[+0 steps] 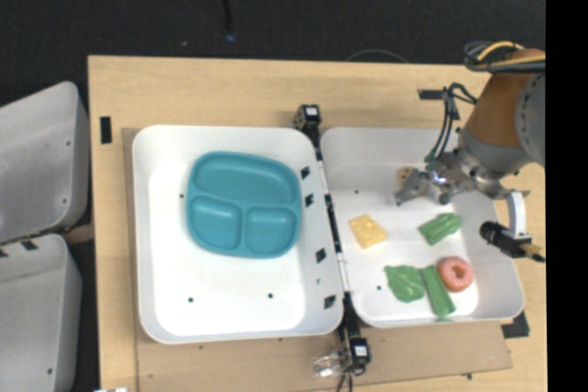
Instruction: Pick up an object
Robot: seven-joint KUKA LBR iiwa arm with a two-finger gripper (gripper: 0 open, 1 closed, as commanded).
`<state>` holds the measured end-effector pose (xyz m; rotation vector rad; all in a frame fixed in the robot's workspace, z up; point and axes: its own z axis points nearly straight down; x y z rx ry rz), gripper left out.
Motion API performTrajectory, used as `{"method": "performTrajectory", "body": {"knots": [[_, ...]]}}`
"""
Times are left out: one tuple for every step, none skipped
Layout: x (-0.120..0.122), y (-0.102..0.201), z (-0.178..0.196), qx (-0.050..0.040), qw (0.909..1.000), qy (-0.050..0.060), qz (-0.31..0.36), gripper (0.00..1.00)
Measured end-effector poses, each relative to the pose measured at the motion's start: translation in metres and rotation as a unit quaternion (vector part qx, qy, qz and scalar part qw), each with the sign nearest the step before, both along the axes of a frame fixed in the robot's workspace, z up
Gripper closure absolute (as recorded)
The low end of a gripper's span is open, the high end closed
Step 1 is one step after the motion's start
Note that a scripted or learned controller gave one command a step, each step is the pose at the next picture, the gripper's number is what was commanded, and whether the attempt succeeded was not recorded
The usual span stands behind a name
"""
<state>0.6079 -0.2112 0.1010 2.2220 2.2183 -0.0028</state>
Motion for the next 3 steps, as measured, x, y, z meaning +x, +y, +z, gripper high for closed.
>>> {"method": "performTrajectory", "body": {"knots": [[0.001, -0.001, 0.012, -0.0008, 1.0, -0.002, 0.0, 1.0], [0.008, -0.009, 0.062, -0.0002, 1.0, -0.003, 0.001, 1.0], [0.01, -0.005, 0.126, -0.0003, 1.0, -0.004, 0.002, 1.0]]}}
